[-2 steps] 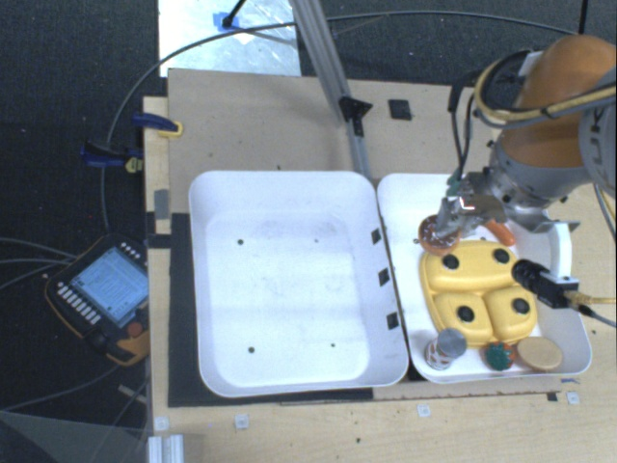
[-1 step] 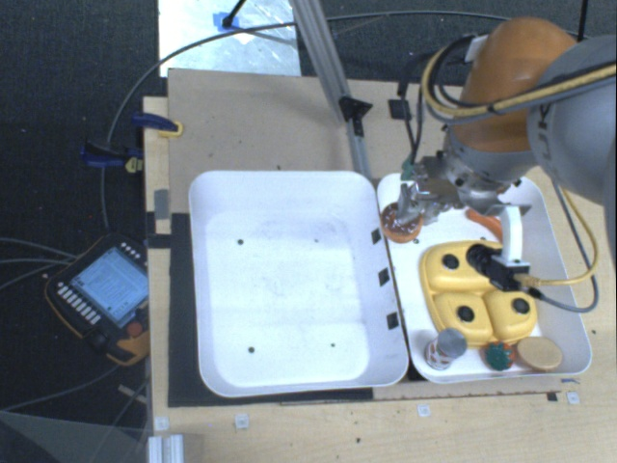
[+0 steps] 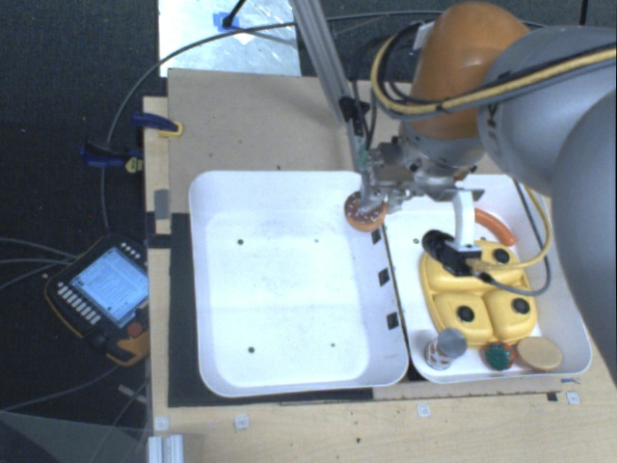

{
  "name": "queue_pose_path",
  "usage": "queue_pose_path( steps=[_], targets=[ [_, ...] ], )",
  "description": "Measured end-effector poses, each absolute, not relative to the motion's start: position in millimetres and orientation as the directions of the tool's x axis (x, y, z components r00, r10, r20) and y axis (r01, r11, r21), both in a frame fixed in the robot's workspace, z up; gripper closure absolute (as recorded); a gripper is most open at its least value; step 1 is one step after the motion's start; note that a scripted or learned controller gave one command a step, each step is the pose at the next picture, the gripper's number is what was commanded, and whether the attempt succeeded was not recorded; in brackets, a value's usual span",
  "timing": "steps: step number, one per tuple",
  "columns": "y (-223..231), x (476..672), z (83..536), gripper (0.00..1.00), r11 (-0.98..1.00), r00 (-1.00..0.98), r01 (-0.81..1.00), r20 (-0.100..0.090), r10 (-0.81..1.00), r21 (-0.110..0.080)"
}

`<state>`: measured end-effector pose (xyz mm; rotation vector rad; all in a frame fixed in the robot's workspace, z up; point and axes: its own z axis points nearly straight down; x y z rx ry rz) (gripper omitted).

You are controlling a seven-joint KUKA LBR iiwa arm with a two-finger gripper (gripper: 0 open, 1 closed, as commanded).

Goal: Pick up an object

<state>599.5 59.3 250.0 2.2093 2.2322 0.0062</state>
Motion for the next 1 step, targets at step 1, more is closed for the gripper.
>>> queue_pose_path(
  steps=[1],
  targets=[
    [108.1, 611.7, 234.9, 1.0, 0.009, -0.009, 1.0, 0.001, 1.0, 0.002]
  ],
)
